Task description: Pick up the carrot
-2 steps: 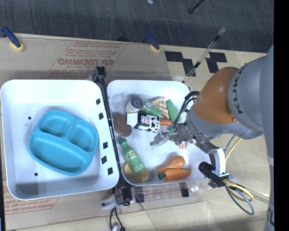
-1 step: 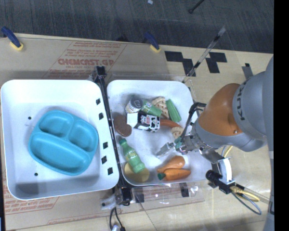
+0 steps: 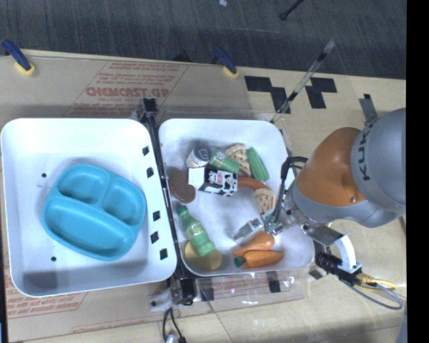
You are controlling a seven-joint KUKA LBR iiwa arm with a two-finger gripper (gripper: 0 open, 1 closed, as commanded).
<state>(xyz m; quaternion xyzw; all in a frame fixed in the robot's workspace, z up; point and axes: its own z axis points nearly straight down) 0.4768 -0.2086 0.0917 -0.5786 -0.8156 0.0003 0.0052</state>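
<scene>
KUKA iiwa arm [image 3: 375, 166]: rounded grey housing with dark lettering on the shell (partly cut off at the edge); glossy orange band [image 3: 329, 177] above the wrist; grey wrist section below; black cable loop [image 3: 289, 164] beside the band; small metallic gripper [image 3: 261, 226] with green detail

1 fixed overhead camera, slanted over 2 bins [image 3: 28, 191]

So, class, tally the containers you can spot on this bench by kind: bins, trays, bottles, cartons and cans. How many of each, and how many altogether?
White bins: 2
Blue divided trays: 1
Green bottles: 1
Black-and-white cartons: 1
Cans: 1
Total: 6
</scene>
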